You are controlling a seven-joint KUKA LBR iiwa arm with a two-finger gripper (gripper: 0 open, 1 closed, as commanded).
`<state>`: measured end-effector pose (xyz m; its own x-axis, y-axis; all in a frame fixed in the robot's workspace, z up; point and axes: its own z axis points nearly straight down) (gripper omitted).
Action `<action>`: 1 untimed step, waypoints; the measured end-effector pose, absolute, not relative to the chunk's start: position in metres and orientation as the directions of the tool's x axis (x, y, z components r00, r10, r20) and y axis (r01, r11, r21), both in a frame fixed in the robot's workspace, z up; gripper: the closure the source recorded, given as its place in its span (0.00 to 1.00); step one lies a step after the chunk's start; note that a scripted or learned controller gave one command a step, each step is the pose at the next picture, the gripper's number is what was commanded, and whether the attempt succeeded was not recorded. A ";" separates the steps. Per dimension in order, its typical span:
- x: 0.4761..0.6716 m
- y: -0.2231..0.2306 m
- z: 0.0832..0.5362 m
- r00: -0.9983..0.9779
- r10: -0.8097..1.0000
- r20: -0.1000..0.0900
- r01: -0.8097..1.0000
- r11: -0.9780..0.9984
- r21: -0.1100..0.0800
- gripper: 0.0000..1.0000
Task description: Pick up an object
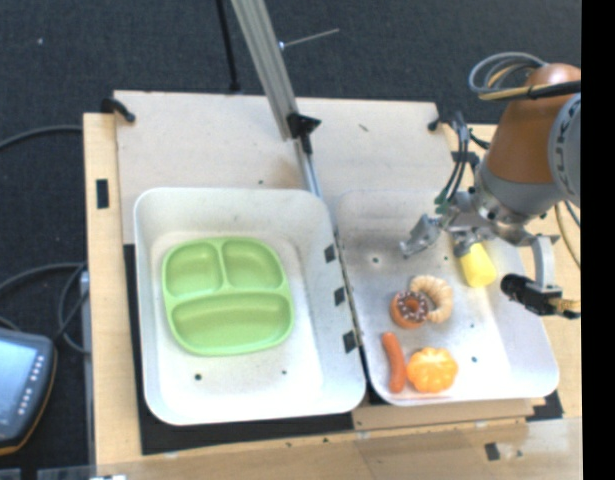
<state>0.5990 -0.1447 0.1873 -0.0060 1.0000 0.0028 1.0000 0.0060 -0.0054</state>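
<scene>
Yellow object [476, 265] just beside the fingers [424, 236], right bin [527, 353].

Illumination even and bright; white bins [317, 268] near overexposure; shadows soft and faint; overall image slightly soft; frame corners dark.

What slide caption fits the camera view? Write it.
KUKA arm's gripper hovers in the right bin near a yellow toy, doughnuts, carrot and orange.

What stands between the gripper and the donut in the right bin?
Nothing visible does. The gripper hangs over bare bin floor in the right bin, and the donut lies just below it in the view, with open floor between them.
</scene>
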 end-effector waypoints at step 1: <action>0.538 -0.096 0.168 -0.005 1.000 0.002 1.000 0.005 -0.005 0.00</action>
